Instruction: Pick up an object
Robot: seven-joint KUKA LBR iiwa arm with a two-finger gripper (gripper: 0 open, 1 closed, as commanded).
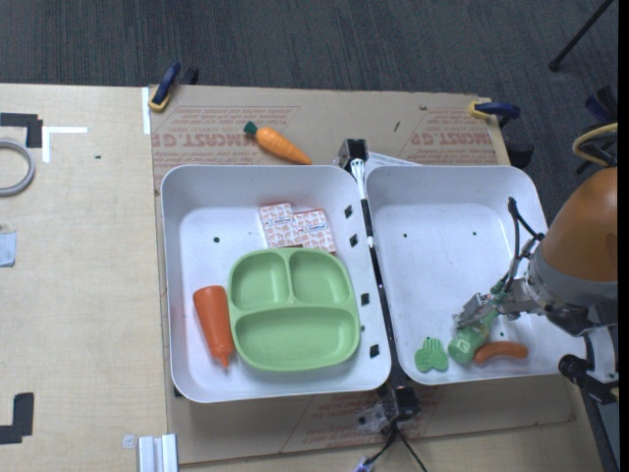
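Observation:
My gripper [479,315] is low in the right bin [442,224], near its front right corner. Directly beneath and just in front of it lies a small green object [463,345]. An orange sausage-shaped piece [501,352] rests to the right of that, and a flat green leafy piece [429,356] to its left. The gripper sits at the top end of the small green object, but I cannot tell whether it touches it. The arm's orange band [590,229] rises at the right edge.
The left bin [197,214] holds a green divided plate [295,310], an orange cone-shaped object [213,324] and a red-and-white packet [292,226]. A toy carrot [278,143] lies on the cardboard behind the bins. Blue clamps [165,85] hold the cardboard corners.

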